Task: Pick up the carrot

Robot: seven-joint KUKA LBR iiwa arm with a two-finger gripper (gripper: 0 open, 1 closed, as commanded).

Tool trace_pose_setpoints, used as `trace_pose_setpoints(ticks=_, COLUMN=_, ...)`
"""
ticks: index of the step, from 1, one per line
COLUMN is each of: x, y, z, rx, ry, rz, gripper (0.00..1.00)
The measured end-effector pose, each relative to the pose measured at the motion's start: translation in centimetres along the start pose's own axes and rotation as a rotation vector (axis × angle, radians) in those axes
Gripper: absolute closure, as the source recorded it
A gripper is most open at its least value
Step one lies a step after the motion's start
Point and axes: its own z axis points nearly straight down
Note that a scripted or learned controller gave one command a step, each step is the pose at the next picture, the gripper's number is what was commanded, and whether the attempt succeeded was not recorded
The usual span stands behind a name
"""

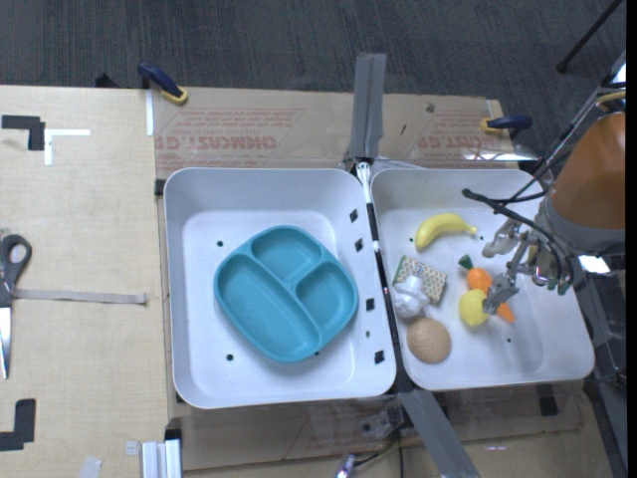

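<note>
The carrot [479, 278] lies slanted in the right bin [542, 352]. It is orange, with a green top [465, 263] pointing up-left and its tip [506, 315] pointing down-right. My gripper [504, 293] reaches in from the right and hangs directly over the carrot's middle, hiding that part. Whether it touches the carrot is unclear from this angle. A yellow lemon [473, 309] rests against the carrot's lower left side.
The right bin also holds a banana [444, 229], a speckled cracker-like block [422, 278], a white crumpled item [408, 298] and a tan round ball [428, 340]. A blue divided plate [286, 293] lies in the left bin [189, 267]. Scissors [10, 267] lie on the bench at far left.
</note>
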Motion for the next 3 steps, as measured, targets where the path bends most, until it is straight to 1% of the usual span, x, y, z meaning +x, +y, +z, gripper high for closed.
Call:
trace_pose_setpoints(ticks=1, x=-0.2, y=0.1, z=0.1, rx=0.0, ry=0.004, rz=0.102, gripper=0.0)
trace_pose_setpoints(ticks=2, x=0.8, y=-1.1, z=0.2, rx=0.001, ry=0.007, rz=0.368, gripper=0.0)
trace_pose_setpoints(ticks=3, x=0.6, y=-1.0, z=-0.7, rx=0.0, ry=0.002, rz=0.364, gripper=1.0)
